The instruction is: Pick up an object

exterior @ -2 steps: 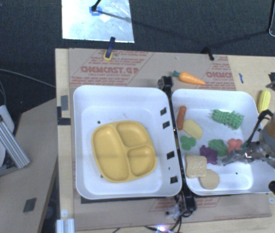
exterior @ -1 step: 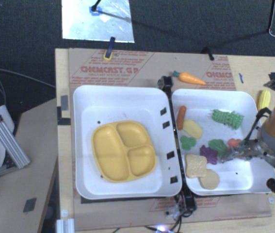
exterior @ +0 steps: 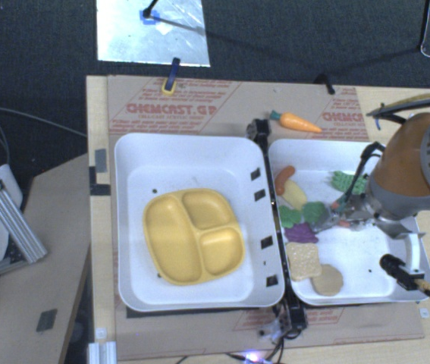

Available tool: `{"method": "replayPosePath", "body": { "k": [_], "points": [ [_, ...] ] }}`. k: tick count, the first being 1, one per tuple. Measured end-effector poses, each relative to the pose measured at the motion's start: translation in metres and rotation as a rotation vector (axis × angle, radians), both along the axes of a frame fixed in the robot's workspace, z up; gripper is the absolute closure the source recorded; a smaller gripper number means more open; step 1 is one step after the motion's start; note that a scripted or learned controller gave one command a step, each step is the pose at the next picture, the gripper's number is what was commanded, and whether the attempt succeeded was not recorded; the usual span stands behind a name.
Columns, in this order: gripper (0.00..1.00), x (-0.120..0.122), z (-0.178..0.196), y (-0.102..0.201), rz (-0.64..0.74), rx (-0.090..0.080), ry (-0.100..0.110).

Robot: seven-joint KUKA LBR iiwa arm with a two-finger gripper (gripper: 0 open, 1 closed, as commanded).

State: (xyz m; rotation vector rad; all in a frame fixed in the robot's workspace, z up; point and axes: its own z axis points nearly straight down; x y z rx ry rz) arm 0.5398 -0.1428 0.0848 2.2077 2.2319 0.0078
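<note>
Arm is reaching in from the right; gripper [exterior: 334,214] is sitting low in the right bin [exterior: 366,268], at the food pile — green piece [exterior: 313,211], purple piece [exterior: 301,233], yellow piece [exterior: 295,195]. Grip state: cannot tell. Yellow divided tray [exterior: 193,235] is lying in the left bin [exterior: 135,279]. Carrot [exterior: 296,122] is resting on cardboard [exterior: 222,106] behind the bins.

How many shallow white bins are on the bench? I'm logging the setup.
2: left shallow white bin holding a yellow sectioned tray; right shallow white bin holding toy food.
</note>
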Motion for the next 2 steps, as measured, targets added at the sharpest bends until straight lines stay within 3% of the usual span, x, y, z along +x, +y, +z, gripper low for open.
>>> {"method": "replayPosePath", "body": {
  "k": [1, 2],
  "points": [
    [0.0, 0.053, 0.015, 0.063, 0.001, 0.001, -0.002],
    [0.0, -0.001, 0.105, 0.11, -0.002, 0.001, -0.001]
  ]
}}
